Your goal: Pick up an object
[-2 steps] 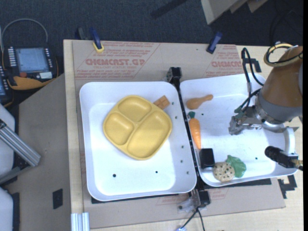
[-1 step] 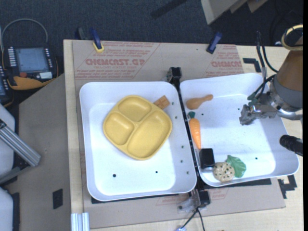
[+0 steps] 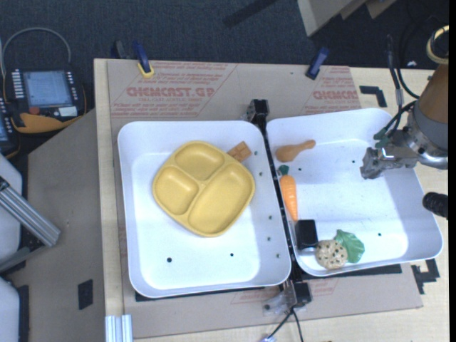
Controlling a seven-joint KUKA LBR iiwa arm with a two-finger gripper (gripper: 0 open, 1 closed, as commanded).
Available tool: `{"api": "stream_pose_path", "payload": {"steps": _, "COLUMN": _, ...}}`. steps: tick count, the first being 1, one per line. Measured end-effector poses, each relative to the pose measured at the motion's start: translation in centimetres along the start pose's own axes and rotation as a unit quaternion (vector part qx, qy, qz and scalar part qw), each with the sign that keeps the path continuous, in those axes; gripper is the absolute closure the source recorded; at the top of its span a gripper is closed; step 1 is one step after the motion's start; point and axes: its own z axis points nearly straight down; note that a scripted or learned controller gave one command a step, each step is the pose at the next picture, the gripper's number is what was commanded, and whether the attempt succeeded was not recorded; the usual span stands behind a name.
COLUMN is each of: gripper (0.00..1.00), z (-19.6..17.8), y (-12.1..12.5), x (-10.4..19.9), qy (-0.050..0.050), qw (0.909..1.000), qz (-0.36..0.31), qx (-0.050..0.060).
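The right bin (image 3: pixel 399 191) holds a tan drumstick-shaped toy (image 3: pixel 294 150) near its back left, an orange carrot (image 3: pixel 288 197) along its left wall, a small black block (image 3: pixel 306 234), a speckled cookie (image 3: pixel 330 254) and a green leafy piece (image 3: pixel 351 244) at the front. My gripper (image 3: pixel 372 168) hangs over the right part of this bin, well right of the drumstick and carrot, with nothing seen between its fingers.
The left bin (image 3: pixel 142 248) carries a yellow three-section plate (image 3: pixel 204 188) with a small brown block (image 3: pixel 239 151) at its back edge. A black divider clamp (image 3: pixel 258 110) sits between the bins. A handheld control pendant (image 3: pixel 44 95) lies off the bench at far left.
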Motion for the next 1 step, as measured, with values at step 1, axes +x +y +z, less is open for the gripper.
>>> {"api": "stream_pose_path", "payload": {"steps": 1, "gripper": 1.0, "z": -0.08, "y": -0.63, "x": 6.03, "qy": 0.003, "qw": 1.0, "qz": -0.002, "qx": 0.004}}
